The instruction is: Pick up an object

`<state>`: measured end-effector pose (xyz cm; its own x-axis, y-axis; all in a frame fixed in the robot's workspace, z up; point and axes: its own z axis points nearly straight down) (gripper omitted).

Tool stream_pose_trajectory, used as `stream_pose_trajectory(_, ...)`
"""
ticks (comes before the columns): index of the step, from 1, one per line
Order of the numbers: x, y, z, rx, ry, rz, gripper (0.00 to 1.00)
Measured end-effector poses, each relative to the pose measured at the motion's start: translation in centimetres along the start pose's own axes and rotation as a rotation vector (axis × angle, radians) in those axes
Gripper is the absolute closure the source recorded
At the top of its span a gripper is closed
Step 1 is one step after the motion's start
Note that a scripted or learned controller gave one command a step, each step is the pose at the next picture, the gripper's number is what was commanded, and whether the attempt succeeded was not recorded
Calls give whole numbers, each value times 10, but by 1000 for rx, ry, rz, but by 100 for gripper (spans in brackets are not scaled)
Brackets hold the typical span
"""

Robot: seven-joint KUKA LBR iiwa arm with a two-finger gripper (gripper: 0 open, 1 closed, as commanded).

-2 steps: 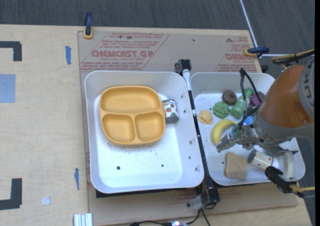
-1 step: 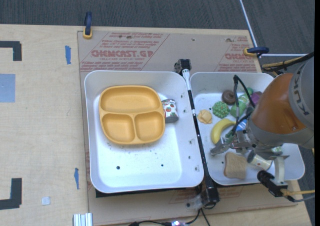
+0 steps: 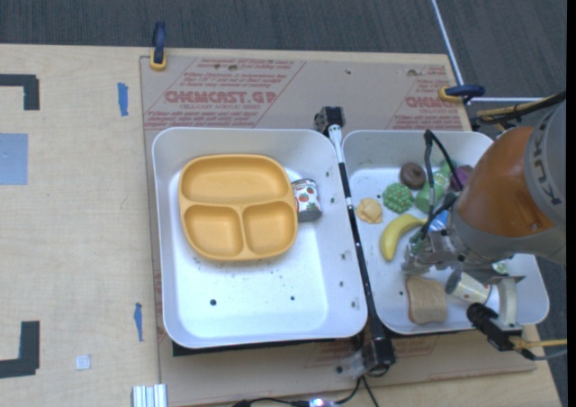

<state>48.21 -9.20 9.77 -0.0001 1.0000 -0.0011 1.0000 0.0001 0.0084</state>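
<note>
My gripper (image 3: 425, 259) hangs low over the right bin (image 3: 537, 306), between the yellow banana (image 3: 396, 234) and the tan bread slice (image 3: 427, 299). It is just above the bread's top edge. The arm's orange band and grey wrist hide the bin's right half. Further back in this bin lie a small pale yellow pastry (image 3: 369, 210), a green bunch of grapes (image 3: 398, 196) and a brown doughnut (image 3: 413, 175). I see nothing lifted off the bin floor.
The left bin (image 3: 243, 306) holds a yellow three-part plate (image 3: 238, 206) with a small labelled can (image 3: 307, 200) at its right edge. A black divider rail (image 3: 351, 216) runs between the bins. Cables trail by the arm.
</note>
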Motion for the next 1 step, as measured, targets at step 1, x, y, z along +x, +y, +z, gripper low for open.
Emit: stream_pose_trajectory(1, 67, -1, -88, 6, 2, -2, 100)
